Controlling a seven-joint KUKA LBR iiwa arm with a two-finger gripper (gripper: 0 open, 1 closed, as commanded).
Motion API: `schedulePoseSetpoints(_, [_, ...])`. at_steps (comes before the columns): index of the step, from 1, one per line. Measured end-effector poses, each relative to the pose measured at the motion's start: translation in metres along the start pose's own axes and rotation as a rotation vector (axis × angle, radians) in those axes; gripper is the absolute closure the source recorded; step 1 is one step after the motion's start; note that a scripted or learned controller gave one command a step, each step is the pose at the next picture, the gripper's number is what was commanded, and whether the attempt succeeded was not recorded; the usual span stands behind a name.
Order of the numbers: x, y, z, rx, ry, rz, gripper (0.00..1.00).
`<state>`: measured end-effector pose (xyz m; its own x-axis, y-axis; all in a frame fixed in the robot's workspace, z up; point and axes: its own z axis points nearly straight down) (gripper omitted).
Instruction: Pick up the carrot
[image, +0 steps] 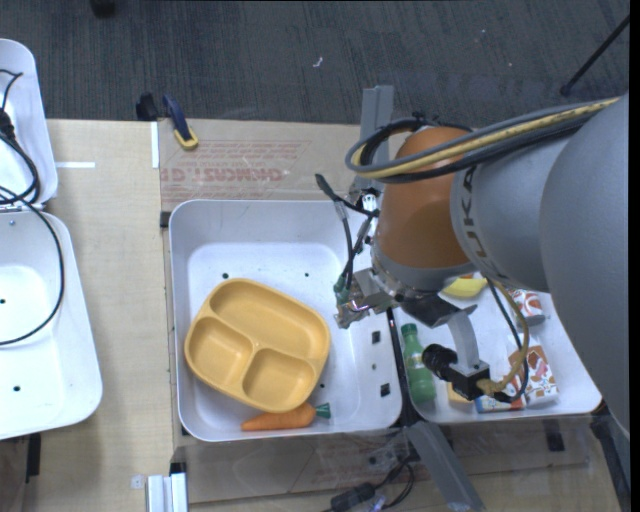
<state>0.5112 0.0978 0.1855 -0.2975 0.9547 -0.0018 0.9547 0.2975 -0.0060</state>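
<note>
claw (346, 308) position: low over the view's right side of the plate bin (185, 300), close to the wall between it and the second bin (574, 388). claw state: cannot tell; the wrist hides it from above. the arm (560, 190) enters from the view's right and crosses over the second bin.

carrot (283, 421) position: on the floor of the plate bin, flat, along the near wall. its green end points to the view's right and its orange tip to the view's left. the carrot is apart from the claw.

plate (260, 340): yellow, three compartments, tilted in plan, in the middle of the same bin. the carrot lies just beside the plate's near rim; contact between the two cannot be judged.

second bin contents:
- green bottle (415, 365), beside the shared wall.
- yellow item (466, 288), partly under the arm.
- printed cartons (535, 372), at the view's right.

bench (110, 200): pale wood. a clamp (180, 127) with blue and yellow parts sits at the far edge. a white tray (40, 380) with a black cable (50, 270) across it stands at the view's left, well apart from both bins.
</note>
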Motion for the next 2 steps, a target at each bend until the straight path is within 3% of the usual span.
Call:
schedulePoseSetpoints(1, [-0.073, -0.044, -0.004, -0.001, 0.002, -0.159, 1.00])
schedulePoseSetpoints(2, [-0.107, -0.067, -0.033, -0.006, 0.000, -0.547, 1.00])
